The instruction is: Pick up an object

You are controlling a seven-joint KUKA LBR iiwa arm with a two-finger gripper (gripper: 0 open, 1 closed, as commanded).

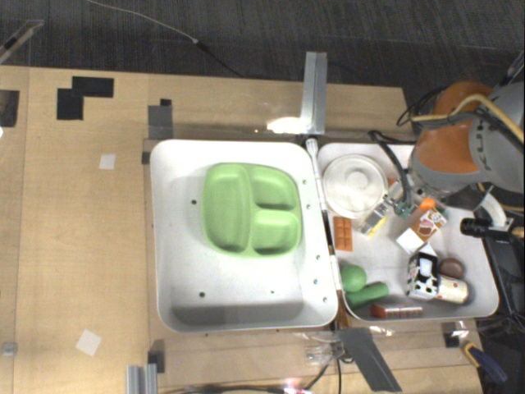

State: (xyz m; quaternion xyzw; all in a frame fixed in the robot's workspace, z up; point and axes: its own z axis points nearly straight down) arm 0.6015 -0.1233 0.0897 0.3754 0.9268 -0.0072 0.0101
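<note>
Reaching in from the right edge of the frame, the grey arm with its orange band [447, 142] hangs over the right white bin [490, 302]. The two-finger gripper [392, 206] sits low at mid-bin; how it's set, I cannot tell. Just left of it lies a round white lid [354, 183]. Below, toward the lower right, a black-and-white cow-patterned item [423, 275], a green rounded toy [361, 286]. Over in the left white bin [176, 302], centre frame, a green sectioned plastic tray [250, 208].
</note>
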